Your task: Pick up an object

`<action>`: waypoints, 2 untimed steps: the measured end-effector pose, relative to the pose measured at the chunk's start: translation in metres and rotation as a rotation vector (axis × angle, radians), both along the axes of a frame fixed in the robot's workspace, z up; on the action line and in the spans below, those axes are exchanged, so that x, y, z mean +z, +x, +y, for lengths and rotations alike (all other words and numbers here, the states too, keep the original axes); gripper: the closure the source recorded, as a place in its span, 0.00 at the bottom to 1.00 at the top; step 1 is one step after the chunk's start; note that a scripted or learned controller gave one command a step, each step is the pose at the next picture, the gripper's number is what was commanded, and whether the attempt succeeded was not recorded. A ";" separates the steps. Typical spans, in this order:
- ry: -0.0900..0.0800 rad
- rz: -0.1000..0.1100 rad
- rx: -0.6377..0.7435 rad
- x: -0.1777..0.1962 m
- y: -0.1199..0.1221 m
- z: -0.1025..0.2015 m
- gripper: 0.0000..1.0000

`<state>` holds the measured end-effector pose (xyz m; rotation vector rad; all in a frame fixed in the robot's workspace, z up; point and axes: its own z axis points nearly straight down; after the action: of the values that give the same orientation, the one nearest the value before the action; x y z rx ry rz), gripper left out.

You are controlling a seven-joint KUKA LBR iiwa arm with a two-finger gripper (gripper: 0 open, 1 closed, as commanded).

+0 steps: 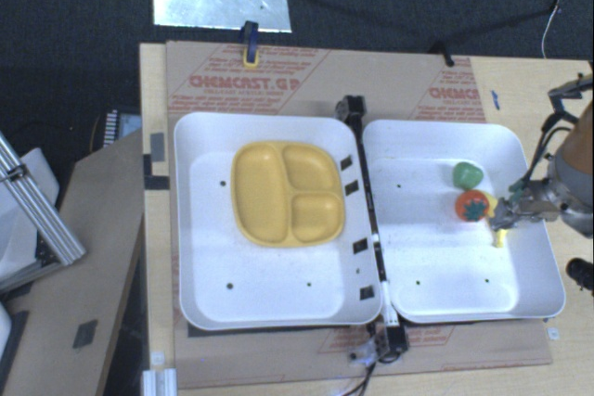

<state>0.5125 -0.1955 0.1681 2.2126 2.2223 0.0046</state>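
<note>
On the desk (158, 88) sit two white bins side by side. The left bin (200, 283) holds a yellow divided plate (286, 193) with three compartments, lying flat near its middle. The right bin (436, 283) holds a green toy (468, 172) and, just below it, an orange toy (471, 206), both near its right wall. The claw (509, 214) hangs low just right of the orange toy, above a small yellow piece (499, 239); its grip cannot be made out.

The bench (158, 88) carries a brown printed board (306, 74). On the board sit 2 shallow white bins side by side: left bin (200, 227) and right bin (436, 292), edges touching.
</note>
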 end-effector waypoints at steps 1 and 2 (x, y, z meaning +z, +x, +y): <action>-0.002 -0.003 0.000 0.063 0.002 -0.006 1.00; -0.002 -0.003 0.001 0.124 0.012 -0.006 1.00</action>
<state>0.5246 -0.2013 0.2917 2.2088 2.2217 0.0060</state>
